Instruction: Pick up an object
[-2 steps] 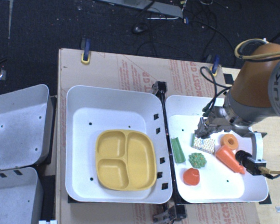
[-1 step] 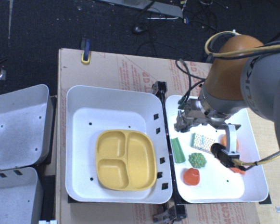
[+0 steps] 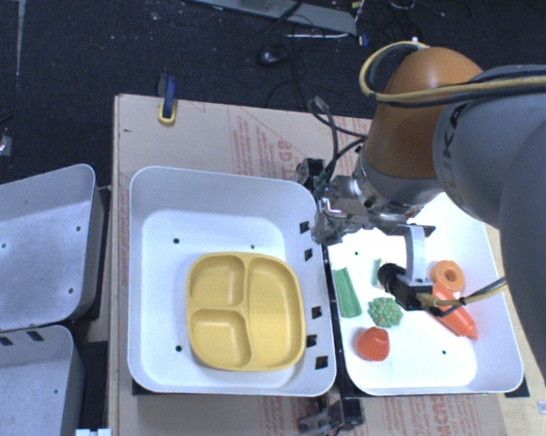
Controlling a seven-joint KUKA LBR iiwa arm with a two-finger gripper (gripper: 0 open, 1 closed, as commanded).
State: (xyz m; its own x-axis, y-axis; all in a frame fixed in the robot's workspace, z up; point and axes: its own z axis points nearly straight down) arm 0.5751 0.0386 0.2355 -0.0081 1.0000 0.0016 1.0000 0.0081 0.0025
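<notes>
My arm reaches in from the right, its orange band over the far part of the right bin; my gripper hangs at that bin's far left corner, just beside the wall it shares with the left bin; from this slant the gripper is a dark, cluttered shape, and I cannot tell whether it is wide or narrow, nor whether it touches the bin floor.

The things to pick all lie in the right bin; a green stick lies along the left wall, its far end near my gripper and, as far as I can judge, apart from it; a knobbly green piece, perhaps a toy broccoli, sits just beside the stick's near end; a red round piece lies just in front of it, toward the near rim; an orange ring and an orange carrot lie together further right, the carrot's tip pointing to the near right.

The left bin holds a yellow divided plate, flat, with three compartments; both bins rest on a pale bench; a blue and yellow clamp grips its far left edge.
</notes>
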